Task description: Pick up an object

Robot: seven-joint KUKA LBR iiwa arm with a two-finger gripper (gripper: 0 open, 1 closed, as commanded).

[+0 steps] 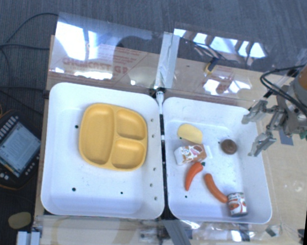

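My gripper hovers over the right rim of the right bin, open, with nothing between its fingers. A small brown round object lies in the bin just left of the lower finger. Further left are a yellow lemon-like piece and a small white and orange packet. Below them lie two orange carrot-like pieces. A small red and white can lies at the bin's front right corner.
The left bin holds a yellow divided plate. A clear panel stands behind both bins. Two handheld controllers and cables lie on the floor at the left.
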